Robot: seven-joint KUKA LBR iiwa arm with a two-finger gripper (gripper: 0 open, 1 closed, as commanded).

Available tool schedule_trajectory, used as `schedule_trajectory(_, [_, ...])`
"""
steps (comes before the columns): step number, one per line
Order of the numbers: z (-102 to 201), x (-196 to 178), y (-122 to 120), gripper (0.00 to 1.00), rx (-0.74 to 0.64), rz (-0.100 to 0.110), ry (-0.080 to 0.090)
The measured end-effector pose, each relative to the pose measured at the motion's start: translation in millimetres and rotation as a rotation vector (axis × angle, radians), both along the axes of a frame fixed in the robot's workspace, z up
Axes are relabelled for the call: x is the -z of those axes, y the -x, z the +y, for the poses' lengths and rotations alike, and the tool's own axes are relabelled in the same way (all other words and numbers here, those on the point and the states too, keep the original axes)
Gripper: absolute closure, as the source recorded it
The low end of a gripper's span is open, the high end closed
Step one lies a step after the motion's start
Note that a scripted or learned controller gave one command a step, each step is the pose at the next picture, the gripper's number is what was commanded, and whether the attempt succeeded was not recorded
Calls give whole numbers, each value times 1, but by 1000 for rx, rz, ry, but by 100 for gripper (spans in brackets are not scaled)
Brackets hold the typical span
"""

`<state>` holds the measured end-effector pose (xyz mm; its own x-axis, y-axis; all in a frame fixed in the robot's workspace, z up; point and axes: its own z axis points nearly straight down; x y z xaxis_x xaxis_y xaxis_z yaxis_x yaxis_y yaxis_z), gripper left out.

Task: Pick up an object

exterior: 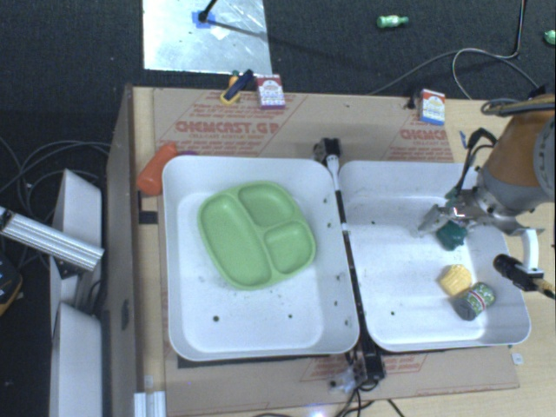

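Note:
My gripper [445, 223] hangs over the upper right part of the right bin [391, 259], at the end of the grey arm with the orange band. A small teal object [453, 236] sits directly under the gripper, touching or nearly touching it; I cannot tell whether it is gripped. Closer to the bin's front right corner lie a yellow corn-like piece [455, 278] and, right beside it, a small green-labelled can [474, 300] on its side.
The left bin [187, 320] holds a green divided plate [256, 234]. An orange object [155, 167] rests outside the left bin's far left corner. Two small red-and-white boxes [271, 91] [432, 107] stand on the cardboard behind the bins.

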<state>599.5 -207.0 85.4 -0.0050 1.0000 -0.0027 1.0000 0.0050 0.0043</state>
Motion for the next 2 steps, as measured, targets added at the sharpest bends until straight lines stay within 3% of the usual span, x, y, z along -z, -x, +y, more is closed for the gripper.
schedule_trajectory(1, [0, -12, -2, 100, -3, -4, 0])
schedule_trajectory(2, [83, -91, -43, 100, -2, -3, -4])
